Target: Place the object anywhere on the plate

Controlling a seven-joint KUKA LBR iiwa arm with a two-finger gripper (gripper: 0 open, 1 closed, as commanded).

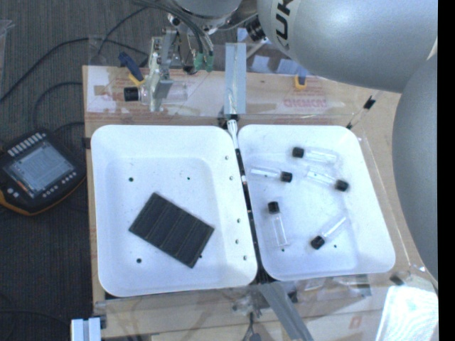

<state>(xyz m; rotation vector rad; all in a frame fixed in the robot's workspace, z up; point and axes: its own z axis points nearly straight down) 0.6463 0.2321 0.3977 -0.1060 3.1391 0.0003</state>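
Note:
A dark ribbed rectangular plate (171, 230) lies flat in the left bin (114, 148), towards its front. My gripper (161, 84) hangs high over the bench behind the left bin's back wall, well away from the plate. A clear vial with a black cap (132, 93) lies crosswise between its fingers, cap pointing left, and the gripper is shut on it. Several more clear vials with black caps, such as one (278, 226) near the divider, lie scattered in the right bin (370, 190).
A blue and yellow clamp (130, 64) sits on the bench's back edge just left of the gripper, and another (301, 82) at back right. A metal post (234, 80) stands behind the divider. A teach pendant (35, 170) lies on the floor at left.

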